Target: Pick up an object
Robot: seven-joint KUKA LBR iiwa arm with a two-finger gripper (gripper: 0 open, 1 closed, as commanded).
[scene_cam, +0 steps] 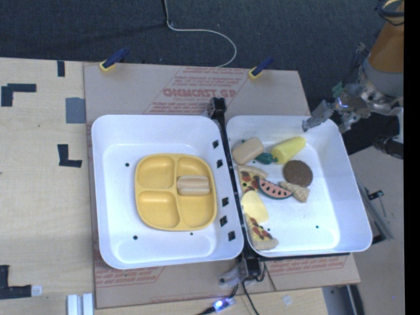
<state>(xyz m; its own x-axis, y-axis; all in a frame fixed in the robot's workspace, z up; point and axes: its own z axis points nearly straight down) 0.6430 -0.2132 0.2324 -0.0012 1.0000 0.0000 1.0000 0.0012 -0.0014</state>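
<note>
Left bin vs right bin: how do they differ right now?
The left bin holds a yellow divided plate with one tan piece on it; the right bin holds loose toy food, including a watermelon slice and a brown disc. The right bin's items crowd its left side; the left bin's plate sits near centre. The gripper is at the right bin's far rim. Both are shallow and white.

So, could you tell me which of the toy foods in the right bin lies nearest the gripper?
The yellow corn-like piece, at the bin's upper middle, lies closest to the gripper, which hovers over the right bin's top edge. The brown round piece sits just below it, farther away.
</note>
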